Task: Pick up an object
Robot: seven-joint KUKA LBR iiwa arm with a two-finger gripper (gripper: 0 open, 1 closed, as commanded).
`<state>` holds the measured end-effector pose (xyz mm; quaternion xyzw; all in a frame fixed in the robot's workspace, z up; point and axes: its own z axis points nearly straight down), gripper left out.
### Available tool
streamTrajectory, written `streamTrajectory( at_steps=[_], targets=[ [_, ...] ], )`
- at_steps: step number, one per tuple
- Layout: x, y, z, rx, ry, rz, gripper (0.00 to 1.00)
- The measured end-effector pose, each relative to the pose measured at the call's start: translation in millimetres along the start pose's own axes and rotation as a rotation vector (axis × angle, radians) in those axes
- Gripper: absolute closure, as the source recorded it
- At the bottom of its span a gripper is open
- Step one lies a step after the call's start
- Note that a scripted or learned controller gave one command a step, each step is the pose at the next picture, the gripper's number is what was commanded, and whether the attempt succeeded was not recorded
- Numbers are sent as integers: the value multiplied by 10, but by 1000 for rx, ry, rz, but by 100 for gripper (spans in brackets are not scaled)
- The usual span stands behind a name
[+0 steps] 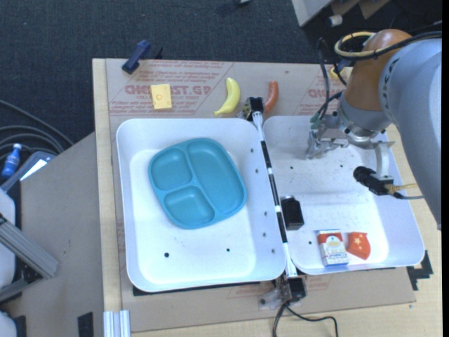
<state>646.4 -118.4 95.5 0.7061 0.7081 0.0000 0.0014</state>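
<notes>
One end effector [320,146] low over right bin [309,251] floor; finger spread unclear, nothing visibly gripped.

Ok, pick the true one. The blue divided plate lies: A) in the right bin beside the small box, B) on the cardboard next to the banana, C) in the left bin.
C: the blue divided plate lies flat in the left bin, while the small box is in the right bin and the banana is on the cardboard behind the bins.
</notes>
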Motion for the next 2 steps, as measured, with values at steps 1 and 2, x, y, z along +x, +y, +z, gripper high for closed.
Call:
streamTrajectory(
  at_steps=[1,2],
  targets=[
    [4,6,-102,-1,-1,-1,100],
    [8,11,-203,-3,-3,-2,100]
  ],
)
